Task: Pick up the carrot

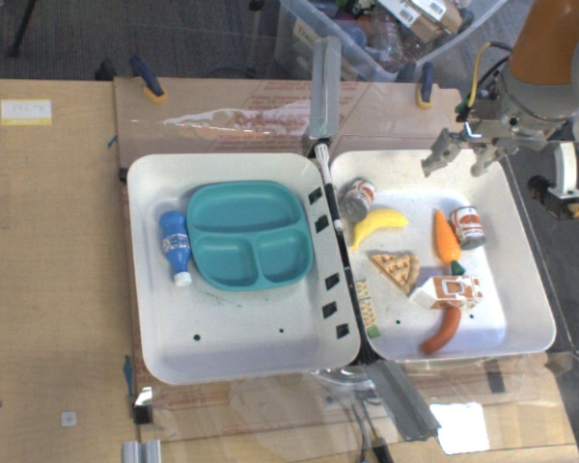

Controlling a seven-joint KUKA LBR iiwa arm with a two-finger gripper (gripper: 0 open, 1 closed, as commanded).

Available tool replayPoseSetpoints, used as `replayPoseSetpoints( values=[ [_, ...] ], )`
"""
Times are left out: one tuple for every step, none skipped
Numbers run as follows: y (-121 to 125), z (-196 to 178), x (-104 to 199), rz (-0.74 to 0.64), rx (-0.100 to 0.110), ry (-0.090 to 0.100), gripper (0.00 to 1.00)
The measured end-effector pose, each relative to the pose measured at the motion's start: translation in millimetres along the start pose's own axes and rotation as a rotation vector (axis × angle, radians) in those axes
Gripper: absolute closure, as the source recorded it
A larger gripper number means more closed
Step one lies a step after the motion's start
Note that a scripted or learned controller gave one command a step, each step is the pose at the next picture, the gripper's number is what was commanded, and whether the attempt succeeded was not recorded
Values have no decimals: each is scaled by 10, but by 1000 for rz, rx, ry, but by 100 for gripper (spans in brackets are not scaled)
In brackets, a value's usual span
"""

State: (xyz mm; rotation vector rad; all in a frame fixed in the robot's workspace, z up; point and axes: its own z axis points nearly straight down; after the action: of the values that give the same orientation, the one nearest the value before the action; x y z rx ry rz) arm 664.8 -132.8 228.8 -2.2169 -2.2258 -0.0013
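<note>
An orange carrot [446, 236] with a green tip lies upright-lengthwise in the right bin [521, 287], just left of a red can [469, 227]. My gripper [461, 156] hovers over the far edge of the right bin, above and slightly right of the carrot, well apart from it. Its two fingers are spread open with nothing between them.
The right bin also holds a banana [378, 225], a second can [356, 199], a pizza slice [395, 268], a small carton [452, 291] and a sausage [442, 331]. The left bin [222, 345] holds a teal divided plate [248, 234] and a blue bottle [175, 245]. A clear box of clutter [396, 8] stands behind.
</note>
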Motion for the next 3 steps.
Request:
replayPoseSetpoints(
  values=[
    [40,1326,-674,-84,-6,0,0],
    [-101,1364,-631,-79,-13,-3,0],
    [-90,1238,-649,-77,-17,-6,100]
  ],
)
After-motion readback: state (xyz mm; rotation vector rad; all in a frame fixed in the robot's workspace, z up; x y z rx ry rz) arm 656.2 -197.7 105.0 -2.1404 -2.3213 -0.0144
